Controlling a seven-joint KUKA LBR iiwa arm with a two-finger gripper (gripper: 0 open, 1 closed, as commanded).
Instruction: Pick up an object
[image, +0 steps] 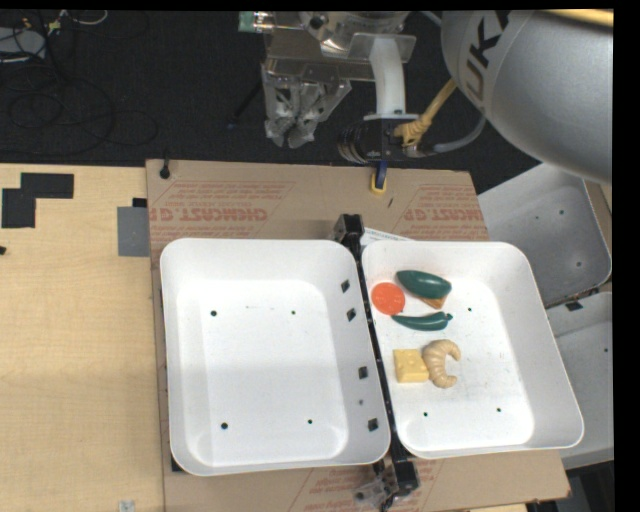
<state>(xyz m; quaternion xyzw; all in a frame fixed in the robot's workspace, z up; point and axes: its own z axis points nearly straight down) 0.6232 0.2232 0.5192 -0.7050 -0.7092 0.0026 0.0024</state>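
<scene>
Several small toy foods lie in the right bin (520, 400): a dark green avocado-like piece (423, 283), an orange round piece (388, 297), a thin green pepper (422, 320), a yellow cheese block (409, 365) and a tan croissant (442, 361). My gripper (293, 128) hangs high at the top of the view, above the cardboard behind the left bin, far from the foods. Nothing shows between its fingers.
The left bin (190, 300) sits beside the right one, joined by a black clamp strip (362, 330). Both rest on a cardboard sheet (260, 205). The grey arm (540, 70) fills the top right. Cables lie on the dark surface behind.
</scene>
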